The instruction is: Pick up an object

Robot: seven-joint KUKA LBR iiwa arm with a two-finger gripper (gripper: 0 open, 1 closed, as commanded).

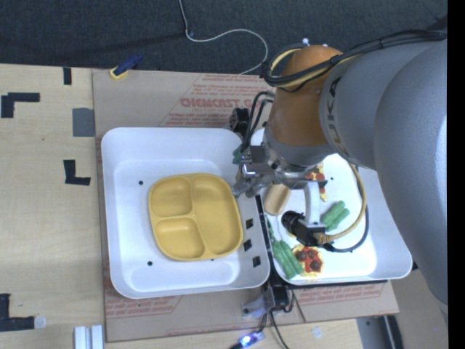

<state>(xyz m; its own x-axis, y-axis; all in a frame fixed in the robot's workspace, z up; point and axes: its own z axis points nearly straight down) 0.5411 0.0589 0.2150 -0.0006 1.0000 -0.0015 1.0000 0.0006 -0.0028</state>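
Note:
My arm reaches in from the right and hangs over the right white bin (392, 257), hiding much of it. The gripper (275, 195) sits below the orange band, low over the bin's left side near the wall between the bins. A tan rounded thing (277, 201) shows right at the gripper; whether it is held I cannot tell. A green piece (334, 215) lies to the right of the gripper. Another green piece (283, 257) and a red and orange item (311, 259) lie at the bin's front.
The left white bin (123, 158) holds a yellow divided plate (195, 217). A black cable loop (305, 231) hangs from the wrist over the right bin. Both bins rest on cardboard (196, 97) on the wooden bench.

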